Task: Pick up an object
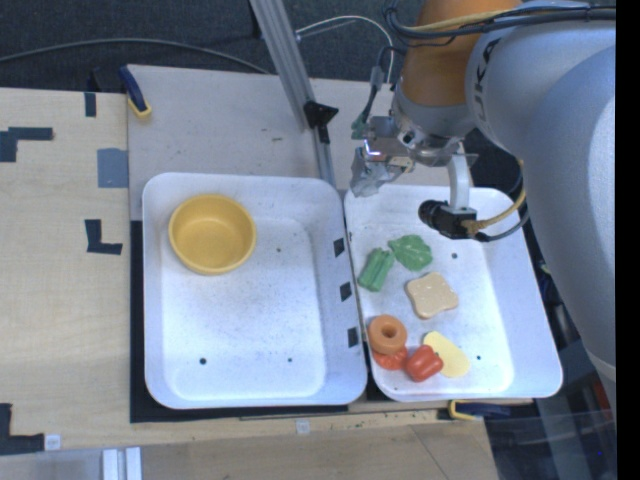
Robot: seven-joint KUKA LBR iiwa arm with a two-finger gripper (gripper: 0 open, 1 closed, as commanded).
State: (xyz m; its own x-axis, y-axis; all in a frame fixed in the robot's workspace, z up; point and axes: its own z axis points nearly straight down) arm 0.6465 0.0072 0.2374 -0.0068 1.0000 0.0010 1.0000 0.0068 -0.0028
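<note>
Above the right bin's (520, 298) far left corner, the gripper (372, 176) was poised, nothing seen between its parts; open or closed could not be told.

Small toy foods were grouped in that bin: green pieces (395, 260), bread slice (431, 295), doughnut (387, 334), red pepper (422, 364). All were judged light, stiff and slightly slippery; the doughnut's rim was thought the surest hold. The grey arm (540, 78) was bent steeply downward from the right.

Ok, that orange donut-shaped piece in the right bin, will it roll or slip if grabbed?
The orange donut lies flat, so rolling seems unlikely. It looks like smooth rigid plastic, perhaps slippery. The red piece touches it and may shift too.
</note>
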